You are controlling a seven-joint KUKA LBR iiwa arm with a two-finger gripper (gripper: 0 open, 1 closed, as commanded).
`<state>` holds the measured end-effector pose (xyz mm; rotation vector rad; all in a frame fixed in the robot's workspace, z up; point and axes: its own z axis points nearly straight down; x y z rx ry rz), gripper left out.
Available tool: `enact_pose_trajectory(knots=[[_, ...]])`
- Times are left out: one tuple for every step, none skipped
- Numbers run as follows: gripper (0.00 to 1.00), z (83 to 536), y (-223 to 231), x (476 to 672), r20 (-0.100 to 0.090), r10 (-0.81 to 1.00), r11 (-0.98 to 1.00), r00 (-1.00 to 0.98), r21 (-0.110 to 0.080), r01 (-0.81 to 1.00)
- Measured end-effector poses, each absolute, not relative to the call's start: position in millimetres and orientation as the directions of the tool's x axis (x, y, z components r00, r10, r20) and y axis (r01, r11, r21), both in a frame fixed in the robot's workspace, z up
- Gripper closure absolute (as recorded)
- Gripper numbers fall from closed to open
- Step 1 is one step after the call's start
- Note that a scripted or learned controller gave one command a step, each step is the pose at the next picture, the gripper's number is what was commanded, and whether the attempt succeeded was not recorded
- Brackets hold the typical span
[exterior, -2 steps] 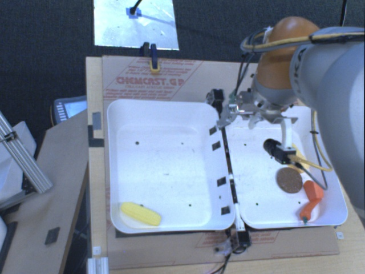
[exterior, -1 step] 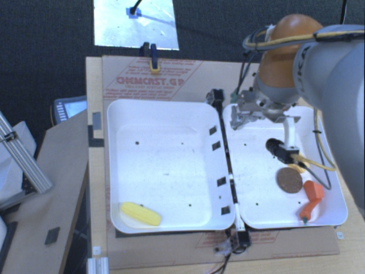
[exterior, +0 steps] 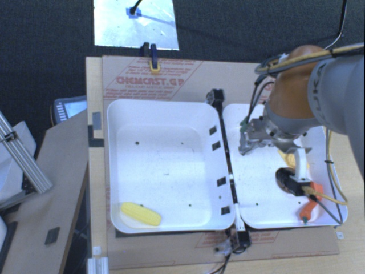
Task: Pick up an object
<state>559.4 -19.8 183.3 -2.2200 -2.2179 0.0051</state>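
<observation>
Cardboard-covered bench [exterior: 151, 76]; two shallow white plastic bins, left [exterior: 165, 153] and right [exterior: 256, 196], parted by a black clip strip [exterior: 226, 156].

- Left of strip, well apart: yellow corn cob [exterior: 140, 213], lying in left bin.
- Right of strip: gripper [exterior: 249, 144] just beside it, grasp state cannot be told.
- Farther right: small orange carrot-shaped piece [exterior: 307, 209].

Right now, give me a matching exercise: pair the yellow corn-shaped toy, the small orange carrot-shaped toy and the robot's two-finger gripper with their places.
1. yellow corn-shaped toy
2. orange carrot-shaped toy
3. gripper

A. over the right white bin, near its inner edge
B. left white bin, front left corner
C. right white bin, front right corner

Pairs: 1-B, 2-C, 3-A
</observation>
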Motion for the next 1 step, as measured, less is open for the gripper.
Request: enact_pose_trajectory(knots=[[1.00,194.8,-18.9,563.3,0.000,1.000,0.004,-0.004,0.002,1.000]])
